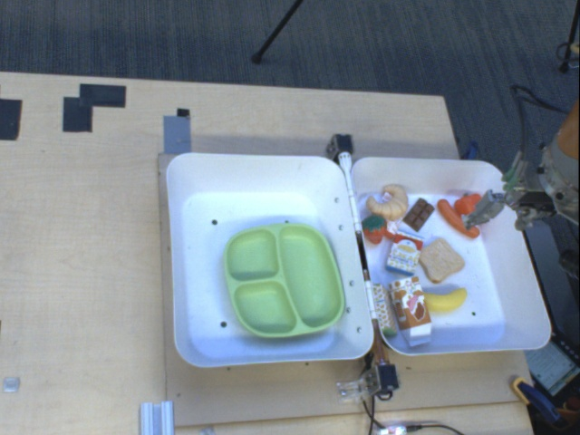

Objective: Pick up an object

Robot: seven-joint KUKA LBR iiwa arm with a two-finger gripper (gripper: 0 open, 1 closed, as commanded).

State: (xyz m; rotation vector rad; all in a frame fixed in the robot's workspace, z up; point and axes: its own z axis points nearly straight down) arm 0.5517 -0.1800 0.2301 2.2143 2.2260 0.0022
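Camera view: gripper blurred, grip state unreadable, arm cut off; orange-red toy lies just left.

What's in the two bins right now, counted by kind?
Green divided plate: 1
Cartons: 2, a large one and a small one
Toy food pieces: 6: banana, bread slice, chocolate, croissant, strawberry, carrot
Total: 9
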